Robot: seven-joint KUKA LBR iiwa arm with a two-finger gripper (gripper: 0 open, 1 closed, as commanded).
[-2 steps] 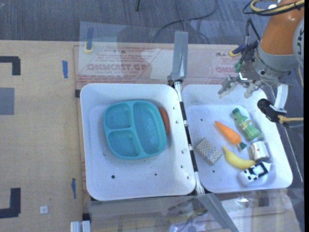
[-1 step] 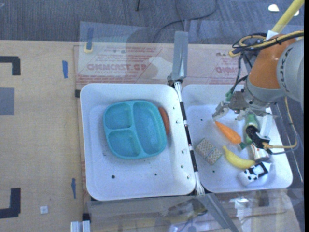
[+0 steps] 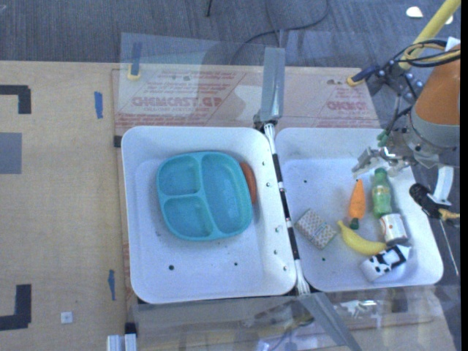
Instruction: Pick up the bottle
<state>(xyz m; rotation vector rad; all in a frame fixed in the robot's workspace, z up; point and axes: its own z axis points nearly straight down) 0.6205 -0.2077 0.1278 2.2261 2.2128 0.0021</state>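
Bottle: green bottle [image 3: 381, 199] lay in right bin [image 3: 322, 262], beside carrot [image 3: 356, 199].
Fingers: gripper [image 3: 383, 159] hovered just above bottle's cap, apparently spread for grasping, holding nothing.

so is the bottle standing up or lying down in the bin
Lying down. The green bottle lies lengthwise on the floor of the right bin, cap toward the gripper, beside the carrot.

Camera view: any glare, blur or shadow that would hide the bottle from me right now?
Camera view: even lighting, soft shadows; the bottle in the right bin is small but readable, green with a paler label. Glare streaks sit on the clear sheet behind the bins. The gripper just above the bottle is slightly blurred.
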